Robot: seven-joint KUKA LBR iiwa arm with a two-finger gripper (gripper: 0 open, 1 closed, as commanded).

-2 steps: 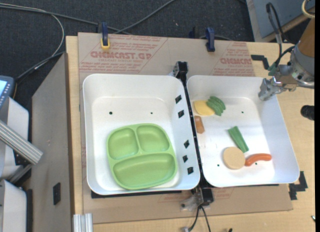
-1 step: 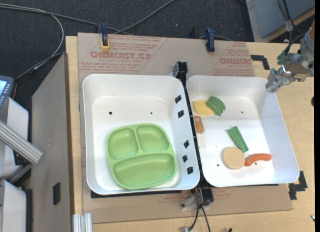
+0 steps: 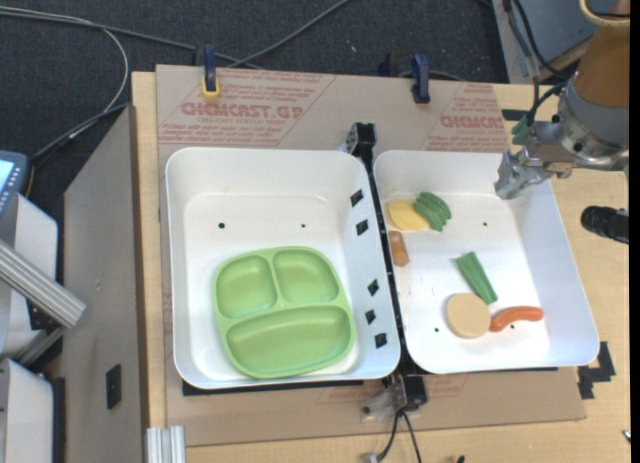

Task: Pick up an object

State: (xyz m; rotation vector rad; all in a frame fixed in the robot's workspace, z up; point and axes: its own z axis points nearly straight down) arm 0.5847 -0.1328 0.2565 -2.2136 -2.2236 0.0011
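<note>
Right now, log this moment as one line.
gripper: over right bin's far edge, holding nothing | food: all in right bin | tray: left bin | pick: not done

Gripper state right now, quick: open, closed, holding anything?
Gripper: open or closed cannot be told at this slant; nothing shows between its fingertips. It hangs over the far right edge of the right bin, apart from the food items.

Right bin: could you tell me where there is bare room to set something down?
Bare floor lies between the green pod and the green stick, and along the right bin's right side. The front is crowded: tan disc, orange piece.
</note>
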